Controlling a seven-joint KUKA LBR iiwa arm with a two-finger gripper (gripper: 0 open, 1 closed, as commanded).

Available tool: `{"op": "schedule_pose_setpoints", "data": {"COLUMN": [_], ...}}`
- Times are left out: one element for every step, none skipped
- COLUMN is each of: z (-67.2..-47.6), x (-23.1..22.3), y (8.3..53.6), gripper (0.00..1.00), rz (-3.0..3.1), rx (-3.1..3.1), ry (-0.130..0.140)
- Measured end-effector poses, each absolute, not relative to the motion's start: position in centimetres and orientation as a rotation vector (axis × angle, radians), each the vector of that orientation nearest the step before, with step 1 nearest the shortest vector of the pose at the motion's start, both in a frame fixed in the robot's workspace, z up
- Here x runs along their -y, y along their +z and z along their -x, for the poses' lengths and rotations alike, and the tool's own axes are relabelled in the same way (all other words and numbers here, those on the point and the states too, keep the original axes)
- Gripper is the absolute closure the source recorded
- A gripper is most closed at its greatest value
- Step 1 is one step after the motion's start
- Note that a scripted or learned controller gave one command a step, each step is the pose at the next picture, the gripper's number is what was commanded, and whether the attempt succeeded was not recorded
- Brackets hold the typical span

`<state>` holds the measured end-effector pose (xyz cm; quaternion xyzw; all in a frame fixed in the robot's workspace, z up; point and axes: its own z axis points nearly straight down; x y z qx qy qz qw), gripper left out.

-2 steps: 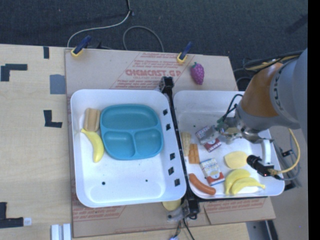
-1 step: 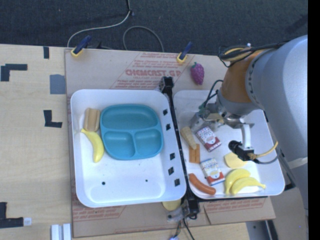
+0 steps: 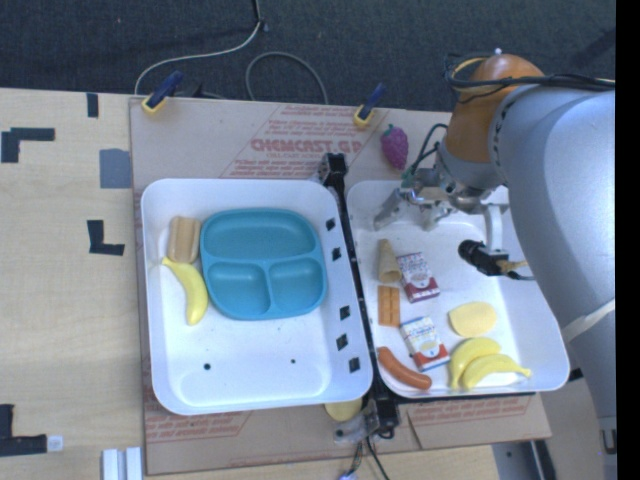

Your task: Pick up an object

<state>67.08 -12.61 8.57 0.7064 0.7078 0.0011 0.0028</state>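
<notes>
In the left bin (image 3: 160,368), a smooth curved banana (image 3: 190,288) lies beside a glossy blue three-section tray (image 3: 265,264). The right bin (image 3: 545,338) holds small cartons, a sausage (image 3: 403,369) and yellow fruit. Above its upper edge hangs the metal gripper (image 3: 432,203); whether its jaws are wide or closed, I cannot tell.

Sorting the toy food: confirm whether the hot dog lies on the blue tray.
No, the hot dog lies in the right bin, while the blue tray sits in the left bin.
</notes>
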Motion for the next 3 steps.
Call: {"op": "schedule_pose_setpoints", "data": {"z": [-66.7, -60.3, -59.6], "x": [6.9, 6.8, 9.6], "y": [19.2, 18.4, 13.5], "gripper": [0.00, 0.00, 0.00], "rz": [-2.209, -2.225, -2.226], "rx": [-2.225, -2.222, -2.222], "ry": [0.013, -0.006, -0.009]}}
